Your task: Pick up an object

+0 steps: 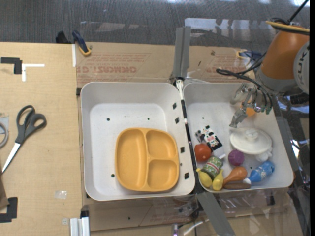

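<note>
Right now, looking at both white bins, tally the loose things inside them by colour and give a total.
Yellow or orange: 4, divided plate, banana, drumstick, small piece by the gripper
Red: 1, tomato
Purple: 1, ball
White: 1, lid
Blue: 1, toy
Green patterned: 1, egg
Black-and-white: 1, block
Total: 10

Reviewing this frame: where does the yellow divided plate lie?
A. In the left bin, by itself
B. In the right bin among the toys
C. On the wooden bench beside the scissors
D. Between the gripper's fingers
A. The yellow divided plate lies flat on the floor of the left bin, while the small toys sit clustered in the right bin.
</note>
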{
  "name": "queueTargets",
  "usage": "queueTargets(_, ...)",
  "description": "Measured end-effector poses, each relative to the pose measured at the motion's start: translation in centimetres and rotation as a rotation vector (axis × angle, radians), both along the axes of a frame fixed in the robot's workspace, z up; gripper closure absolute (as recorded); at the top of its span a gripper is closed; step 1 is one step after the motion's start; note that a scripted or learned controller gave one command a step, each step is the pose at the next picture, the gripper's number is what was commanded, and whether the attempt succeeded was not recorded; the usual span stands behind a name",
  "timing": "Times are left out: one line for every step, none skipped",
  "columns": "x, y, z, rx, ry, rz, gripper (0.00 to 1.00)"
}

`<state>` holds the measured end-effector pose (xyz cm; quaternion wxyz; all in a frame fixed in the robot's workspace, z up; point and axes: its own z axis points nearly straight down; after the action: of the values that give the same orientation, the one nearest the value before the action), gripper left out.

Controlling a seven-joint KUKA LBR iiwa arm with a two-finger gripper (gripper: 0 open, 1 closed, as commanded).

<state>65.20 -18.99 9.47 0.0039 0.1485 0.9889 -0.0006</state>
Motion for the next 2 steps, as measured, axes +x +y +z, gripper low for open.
queueTargets(0.2, 0.1, 1.2, -0.002, -0.007, 0.004, 1.00)
queueTargets(-1.3, 2.9, 14.6, 0.001, 0.001, -0.183, 1.00)
